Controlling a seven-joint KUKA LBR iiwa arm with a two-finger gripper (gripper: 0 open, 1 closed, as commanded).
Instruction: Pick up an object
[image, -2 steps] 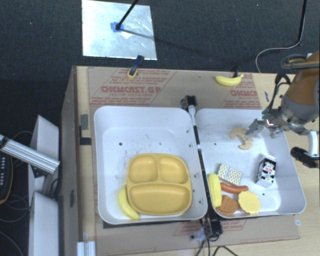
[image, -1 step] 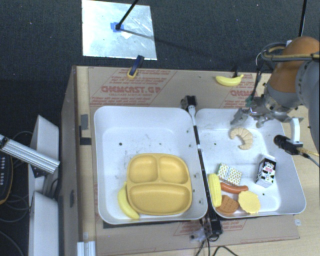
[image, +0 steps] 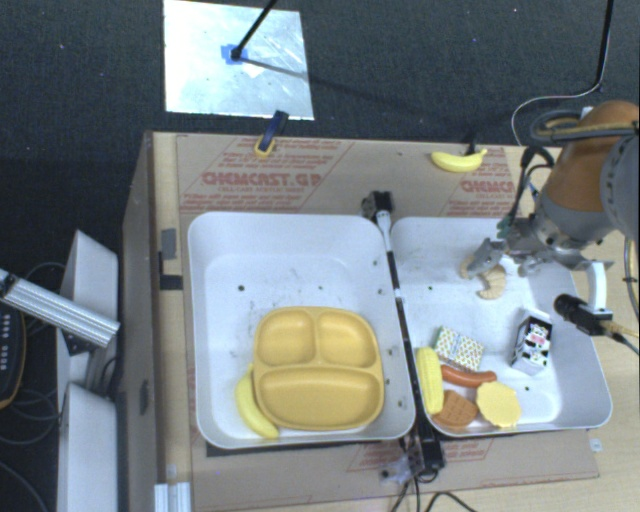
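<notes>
Dark carpet all round, cardboard-topped bench (image: 300, 165) in the middle, two white bins side by side. Left bin (image: 215, 250) carrying a yellow divided plate (image: 318, 367) with a banana (image: 254, 408) tucked at its seven o'clock. Right bin (image: 590, 395) crowded along the near wall — corn cob (image: 428, 378), checkered packet (image: 459, 349), sausage (image: 468, 376), waffle (image: 456, 410), yellow disc (image: 498, 404), small milk carton (image: 532, 345) toward three o'clock.

Gripper (image: 487, 262) low over the right bin's far half, fingers spread and nothing between them. Likeliest target a tan biscuit-like piece (image: 491, 287), just beside the tips at six o'clock (too small to name surely). Slightly elongated, long axis seemingly from nine to three o'clock, lying flat.

Best done by shifting toward six o'clock, centring over the piece, straddling the short width, descending until nearly touching the floor — then closing.
</notes>
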